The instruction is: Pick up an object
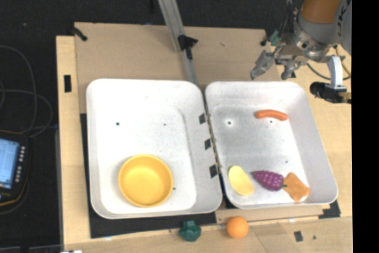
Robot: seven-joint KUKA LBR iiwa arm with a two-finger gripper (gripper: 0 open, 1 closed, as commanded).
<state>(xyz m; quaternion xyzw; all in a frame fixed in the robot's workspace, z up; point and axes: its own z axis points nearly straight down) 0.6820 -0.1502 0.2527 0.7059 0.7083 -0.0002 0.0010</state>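
My gripper (273,70) hangs above the far edge of the right bin (260,145), fingers spread open with nothing between them. In that bin an orange sausage-shaped toy (271,115) lies near the back, a short way below the gripper. Along the bin's front edge sit a pale yellow piece (240,181), a purple grape bunch (267,179) and an orange carrot-like piece (296,186). A yellow bowl (145,180) rests at the front of the left bin (142,109).
An orange ball (237,227) and a small green object (189,231) lie on the bench in front of the bins. A slanted metal pole (172,15) stands behind the bins' divide. A tablet-like device (10,163) sits at the far left.
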